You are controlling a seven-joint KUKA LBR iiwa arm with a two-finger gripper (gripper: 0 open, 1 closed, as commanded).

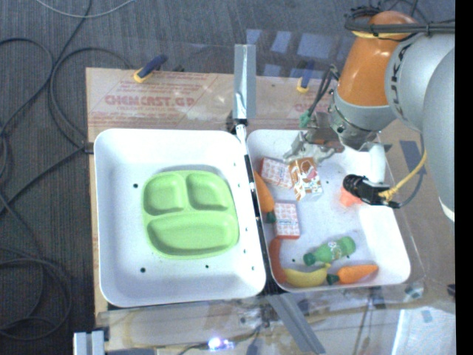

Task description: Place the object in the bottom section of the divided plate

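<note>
- The gripper (310, 148) hangs over the right bin's (392, 231) upper part, just above a small carton (304, 177); whether its fingers are open or closed, I cannot tell.
- The carton lies on the bin floor.
- The green plate (192, 213) sits in the left bin (118, 161).

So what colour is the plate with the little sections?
The divided plate is light green, sitting in the left white bin. It shows clearly in the camera view.
</note>
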